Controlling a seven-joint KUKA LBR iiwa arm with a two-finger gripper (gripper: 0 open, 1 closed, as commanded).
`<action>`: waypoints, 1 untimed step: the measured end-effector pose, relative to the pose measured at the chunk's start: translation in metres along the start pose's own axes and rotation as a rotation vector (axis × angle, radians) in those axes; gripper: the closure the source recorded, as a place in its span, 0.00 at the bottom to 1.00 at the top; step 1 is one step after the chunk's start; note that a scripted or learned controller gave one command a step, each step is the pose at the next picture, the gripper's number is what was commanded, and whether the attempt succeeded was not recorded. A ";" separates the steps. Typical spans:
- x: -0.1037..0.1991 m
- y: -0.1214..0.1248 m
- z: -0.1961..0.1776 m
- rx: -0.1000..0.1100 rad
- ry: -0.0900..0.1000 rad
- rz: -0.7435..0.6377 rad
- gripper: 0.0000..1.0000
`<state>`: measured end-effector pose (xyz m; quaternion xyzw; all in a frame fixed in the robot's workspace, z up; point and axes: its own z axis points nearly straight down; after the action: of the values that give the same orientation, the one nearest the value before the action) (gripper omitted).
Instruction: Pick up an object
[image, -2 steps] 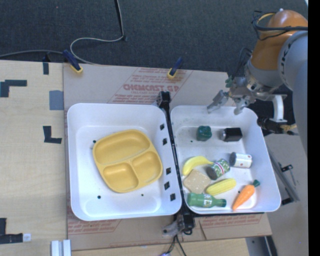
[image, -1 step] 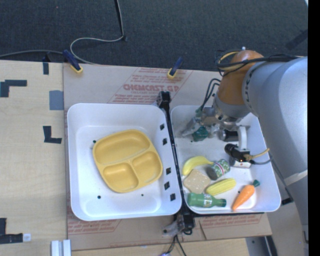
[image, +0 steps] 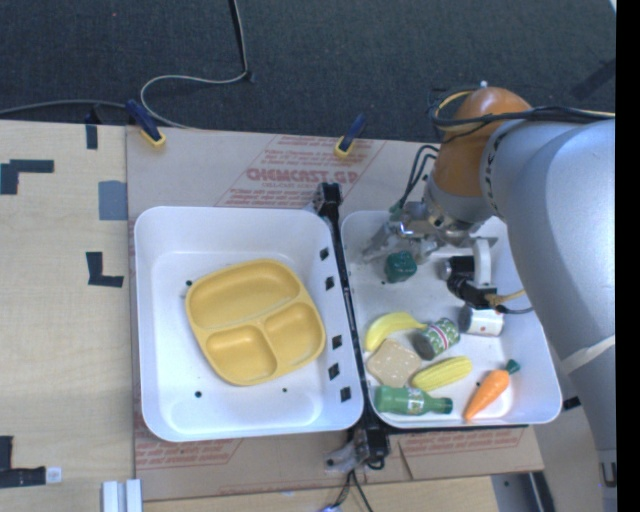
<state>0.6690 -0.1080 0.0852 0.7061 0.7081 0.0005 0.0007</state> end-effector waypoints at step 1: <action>0.001 0.000 -0.010 0.000 0.000 -0.002 1.00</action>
<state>0.6692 -0.1075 0.0952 0.7054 0.7088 0.0004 0.0008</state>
